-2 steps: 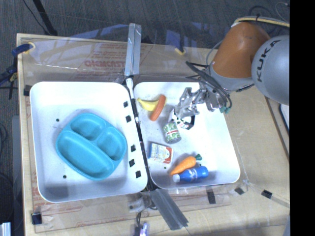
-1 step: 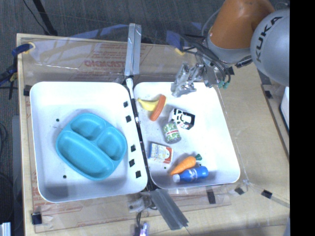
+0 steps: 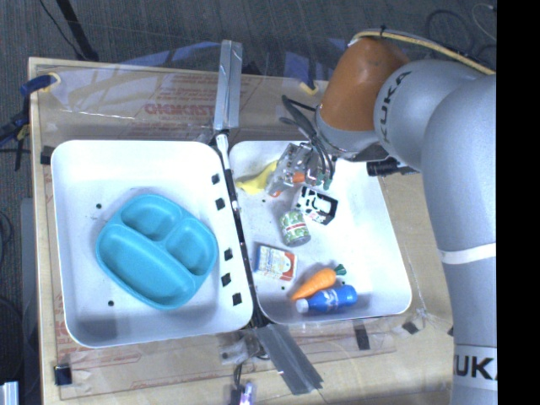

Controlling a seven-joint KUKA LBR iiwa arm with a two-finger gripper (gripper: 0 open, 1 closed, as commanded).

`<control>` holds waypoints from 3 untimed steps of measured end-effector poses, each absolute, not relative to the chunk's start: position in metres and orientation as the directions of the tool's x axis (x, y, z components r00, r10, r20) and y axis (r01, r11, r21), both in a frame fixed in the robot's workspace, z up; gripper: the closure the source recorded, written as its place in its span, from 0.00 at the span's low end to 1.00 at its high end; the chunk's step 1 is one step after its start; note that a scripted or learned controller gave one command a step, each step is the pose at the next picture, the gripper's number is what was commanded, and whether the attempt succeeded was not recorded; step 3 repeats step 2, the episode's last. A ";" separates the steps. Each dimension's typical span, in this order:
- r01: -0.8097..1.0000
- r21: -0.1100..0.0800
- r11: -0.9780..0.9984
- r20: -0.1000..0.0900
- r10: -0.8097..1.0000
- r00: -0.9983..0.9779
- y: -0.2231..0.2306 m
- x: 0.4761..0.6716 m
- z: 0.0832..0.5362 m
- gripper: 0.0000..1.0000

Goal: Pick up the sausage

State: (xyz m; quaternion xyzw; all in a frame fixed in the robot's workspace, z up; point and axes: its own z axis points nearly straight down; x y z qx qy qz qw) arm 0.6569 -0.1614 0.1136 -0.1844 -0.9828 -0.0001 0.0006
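White bins sit side by side on the counter (image 3: 51, 83); the left bin (image 3: 76, 175) carries a blue divided plate (image 3: 158, 250), the right bin (image 3: 384, 251) carries the clutter. We note the arm (image 3: 439, 133) reaching in from the right, orange band above the wrist, with the pincer (image 3: 297, 169) low over the upper part of the right bin.

Nearby items: a yellow banana-like piece (image 3: 256, 180) just left of the pincer, a small green-labelled can (image 3: 294, 226) just below it, a small carton (image 3: 275, 262) further down, then a carrot (image 3: 317, 282) touching a blue bottle (image 3: 327, 299) near the bottom rim.

Sausage: we cannot pick it out with certainty. A reddish scrap shows right at the tool's tip, too small and too hidden to name.

Pincer state: we cannot tell; the mechanism there is cluttered.

Step, in our judgement: the descent or grasp attempt at the top of the right bin. Next move calls for a firm grip confirmed, then a straight lift clear of the can and banana piece.
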 end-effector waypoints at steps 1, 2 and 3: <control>0.495 0.000 0.869 -0.003 0.495 -0.869 -0.176 0.646 0.188 1.00; 0.479 0.001 0.878 -0.006 0.479 -0.878 -0.210 0.639 0.189 1.00; 0.479 0.001 0.878 -0.006 0.479 -0.878 -0.210 0.639 0.189 1.00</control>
